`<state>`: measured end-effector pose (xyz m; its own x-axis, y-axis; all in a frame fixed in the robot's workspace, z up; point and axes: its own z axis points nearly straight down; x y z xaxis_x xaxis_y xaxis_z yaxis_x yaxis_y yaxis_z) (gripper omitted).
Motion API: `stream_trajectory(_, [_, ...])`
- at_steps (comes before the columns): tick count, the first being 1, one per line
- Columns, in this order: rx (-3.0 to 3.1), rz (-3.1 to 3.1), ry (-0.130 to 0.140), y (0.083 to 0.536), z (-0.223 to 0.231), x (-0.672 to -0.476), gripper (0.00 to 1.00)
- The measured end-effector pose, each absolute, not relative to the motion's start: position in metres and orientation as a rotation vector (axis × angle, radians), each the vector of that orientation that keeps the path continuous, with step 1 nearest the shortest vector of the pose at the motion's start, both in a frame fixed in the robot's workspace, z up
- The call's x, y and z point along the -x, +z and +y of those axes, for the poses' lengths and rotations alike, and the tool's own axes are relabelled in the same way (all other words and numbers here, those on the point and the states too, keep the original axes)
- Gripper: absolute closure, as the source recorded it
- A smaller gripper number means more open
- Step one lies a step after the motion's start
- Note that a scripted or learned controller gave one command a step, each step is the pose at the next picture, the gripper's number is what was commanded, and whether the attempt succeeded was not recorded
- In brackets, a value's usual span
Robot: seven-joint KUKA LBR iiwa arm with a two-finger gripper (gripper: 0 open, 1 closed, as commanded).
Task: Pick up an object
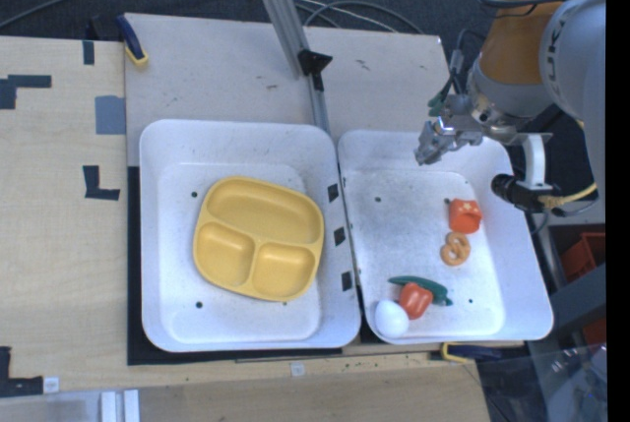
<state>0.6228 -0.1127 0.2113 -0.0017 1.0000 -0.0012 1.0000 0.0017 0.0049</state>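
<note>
The right bin point(394, 213) holds a small red-orange piece point(465, 214), a tan pretzel-shaped piece point(455, 250), a red pepper with a green stem point(417, 296) and a white egg point(392, 318) at the front edge. My gripper point(431, 150) hangs over the bin's back edge, well behind and a little left of the red-orange piece. Nothing shows between its tips. It is too small and dark to tell how it stands.
The left bin point(167, 213) carries a yellow divided plate point(260, 238). A slanted metal post point(285, 7) rises behind the seam between the bins. Cables lie on the dark floor at the back. A blue and yellow clamp point(132, 41) sits at the bench's far left corner.
</note>
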Motion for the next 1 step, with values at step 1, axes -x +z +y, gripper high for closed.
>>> stream_trajectory(1, [-2.216,2.221,0.005,0.2641,-0.1125,-0.6240,1.00])
